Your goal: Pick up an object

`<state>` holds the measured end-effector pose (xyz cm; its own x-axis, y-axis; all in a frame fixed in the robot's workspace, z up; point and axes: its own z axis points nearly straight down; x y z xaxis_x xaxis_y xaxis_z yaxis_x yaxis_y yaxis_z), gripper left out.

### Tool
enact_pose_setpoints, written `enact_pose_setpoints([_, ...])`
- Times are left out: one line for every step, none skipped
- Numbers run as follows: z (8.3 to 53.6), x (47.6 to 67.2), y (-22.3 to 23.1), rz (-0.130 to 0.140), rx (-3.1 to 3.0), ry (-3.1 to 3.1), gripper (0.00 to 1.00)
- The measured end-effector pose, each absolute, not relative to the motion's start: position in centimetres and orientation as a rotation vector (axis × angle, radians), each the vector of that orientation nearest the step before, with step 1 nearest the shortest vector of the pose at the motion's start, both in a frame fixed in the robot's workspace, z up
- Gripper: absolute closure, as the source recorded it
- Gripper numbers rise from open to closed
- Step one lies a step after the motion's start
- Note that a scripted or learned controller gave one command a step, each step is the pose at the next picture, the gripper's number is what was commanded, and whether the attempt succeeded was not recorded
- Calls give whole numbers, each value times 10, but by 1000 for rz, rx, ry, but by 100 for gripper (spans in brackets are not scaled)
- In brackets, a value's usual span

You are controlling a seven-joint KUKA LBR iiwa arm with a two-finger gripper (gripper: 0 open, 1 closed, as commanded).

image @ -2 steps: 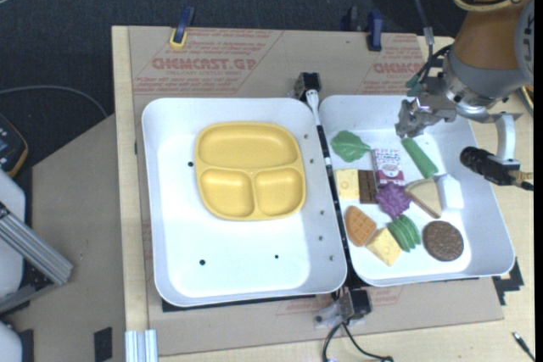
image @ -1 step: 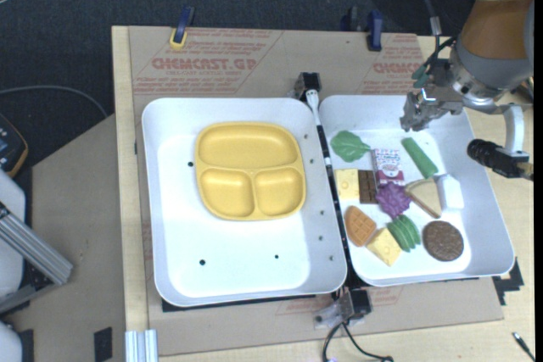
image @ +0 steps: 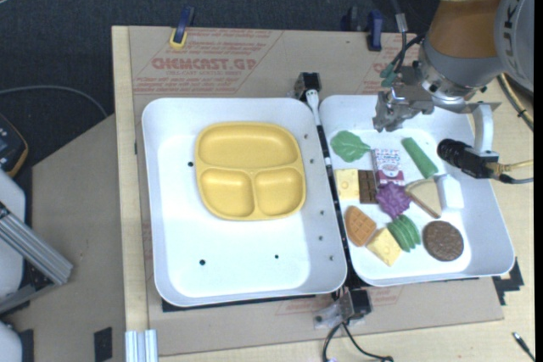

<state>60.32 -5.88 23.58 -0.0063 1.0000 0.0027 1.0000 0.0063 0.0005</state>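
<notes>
The tool, its opening impossible to tell and nothing seen in it, hangs over the right bin, where toy foods crowd just below it—green leaf, snack packet—so I judge a descent may nudge or pinch two together.

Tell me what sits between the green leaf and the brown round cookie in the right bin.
In the camera view, the purple cluster lies between the green leaf and the brown cookie.

Glossy yellow plastic tray in smooth white plastic bin.
</notes>
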Motion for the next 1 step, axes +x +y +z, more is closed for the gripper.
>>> enact_pose_setpoints([216, 598, -42, 4, -2216, -2221, 100])
